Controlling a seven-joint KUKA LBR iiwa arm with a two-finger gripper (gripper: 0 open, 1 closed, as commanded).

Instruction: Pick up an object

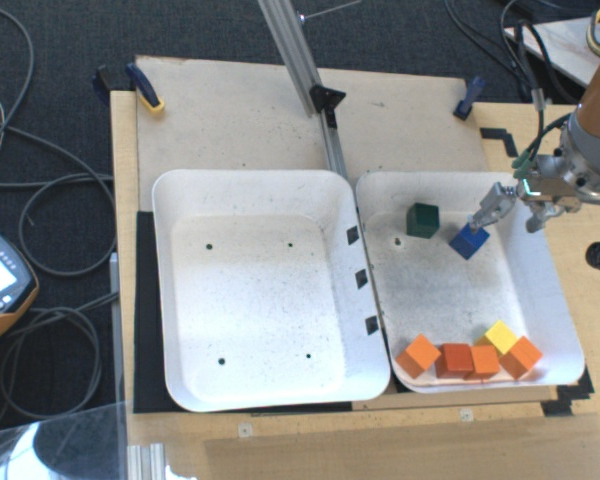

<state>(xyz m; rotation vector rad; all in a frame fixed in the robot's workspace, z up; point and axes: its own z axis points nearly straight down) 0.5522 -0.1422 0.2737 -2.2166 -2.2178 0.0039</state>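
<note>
The tabletop (230,118) carries two shallow white bins side by side. The left bin (180,208) lies well away from the fingers, on the far side of the dividing wall. The right bin (555,298) lies under them and holds all the blocks.

The arm (590,133) reaches in from the right, and its gripper (493,211) hangs over the upper part of the right bin. One grey finger slants down to the blue block (468,240), which sits at the fingertip, touching or almost so; I cannot tell whether the fingers are open or closed, nor whether the block is between them.

Just beside the fingers, toward the dividing wall, sits a dark green block (422,220). Well below them, along the bin's near wall, a row of orange blocks (460,358) and a yellow block (501,336) crowd together.

The blue block looks small, rigid and light, probably painted wood or plastic, with smooth faces that could slip. It sits turned cornerwise, so the best hold is likely across two opposite flat faces, not the corners.
</note>
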